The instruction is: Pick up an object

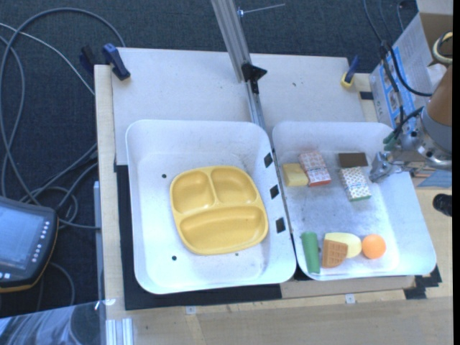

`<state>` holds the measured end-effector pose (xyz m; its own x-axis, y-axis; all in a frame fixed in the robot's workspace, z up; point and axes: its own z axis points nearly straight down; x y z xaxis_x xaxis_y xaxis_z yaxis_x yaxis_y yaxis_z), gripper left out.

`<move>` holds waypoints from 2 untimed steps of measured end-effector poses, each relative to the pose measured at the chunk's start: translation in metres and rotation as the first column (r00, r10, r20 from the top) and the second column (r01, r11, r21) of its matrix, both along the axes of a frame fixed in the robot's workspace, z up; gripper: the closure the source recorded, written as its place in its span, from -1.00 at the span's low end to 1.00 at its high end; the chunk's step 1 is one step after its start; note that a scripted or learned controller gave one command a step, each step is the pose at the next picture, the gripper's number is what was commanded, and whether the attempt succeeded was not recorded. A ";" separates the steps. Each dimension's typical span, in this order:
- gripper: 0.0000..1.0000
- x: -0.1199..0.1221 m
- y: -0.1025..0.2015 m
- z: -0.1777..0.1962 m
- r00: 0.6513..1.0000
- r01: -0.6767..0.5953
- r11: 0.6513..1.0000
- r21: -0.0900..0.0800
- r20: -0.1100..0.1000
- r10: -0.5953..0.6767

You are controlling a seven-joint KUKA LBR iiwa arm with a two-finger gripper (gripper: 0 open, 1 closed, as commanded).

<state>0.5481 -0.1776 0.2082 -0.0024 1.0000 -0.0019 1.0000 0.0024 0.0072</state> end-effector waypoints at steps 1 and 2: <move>1.00 -0.003 0.009 0.054 1.000 0.000 1.000 0.000 0.001 0.000; 1.00 -0.004 0.069 0.046 1.000 -0.005 1.000 0.005 -0.009 0.005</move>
